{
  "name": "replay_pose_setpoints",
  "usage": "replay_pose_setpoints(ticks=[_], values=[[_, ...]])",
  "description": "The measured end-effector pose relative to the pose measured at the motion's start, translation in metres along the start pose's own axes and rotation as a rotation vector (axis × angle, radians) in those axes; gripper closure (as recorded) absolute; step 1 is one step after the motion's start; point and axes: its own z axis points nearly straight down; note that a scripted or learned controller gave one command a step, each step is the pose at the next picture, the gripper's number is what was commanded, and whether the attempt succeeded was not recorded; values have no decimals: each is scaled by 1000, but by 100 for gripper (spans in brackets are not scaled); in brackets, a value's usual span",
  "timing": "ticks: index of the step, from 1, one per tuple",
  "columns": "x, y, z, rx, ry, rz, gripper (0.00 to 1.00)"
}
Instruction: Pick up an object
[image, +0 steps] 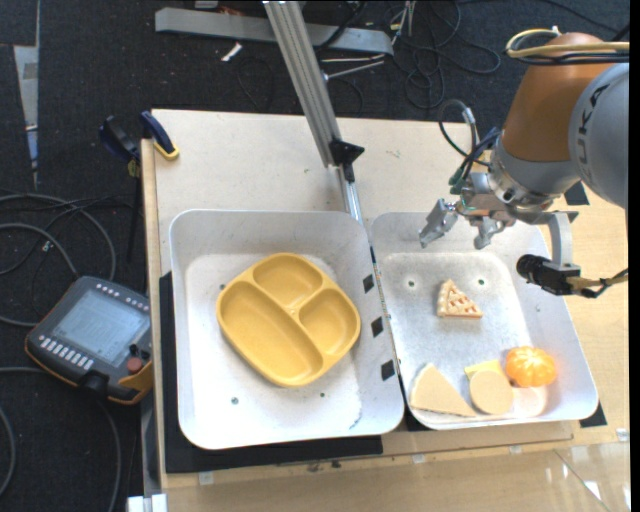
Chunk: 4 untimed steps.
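The two-finger metal gripper (461, 224) is spread open, nothing held, above the right white bin's (572, 322) far edge. The small waffle-patterned toy wedge (458, 301) lies flat, so it could easily get nudged instead of pinched.

Camera, one, fixed overhead: looks down at a slant on the bench (250, 150), far enough off to take in both white bins, left bin (190, 260) and right bin (570, 330), whole, with dark floor (70, 60) beyond. The arm (570, 100) enters from the frame's right, nearest the upper corner.
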Motion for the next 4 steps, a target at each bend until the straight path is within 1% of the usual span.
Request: replay_pose_setpoints(ticks=[1,2,4], values=[[0,0,0,0,0,1,0],[-8,-4,49,4,-1,4,0],[-10,-6,131,2,-1,2,0]])
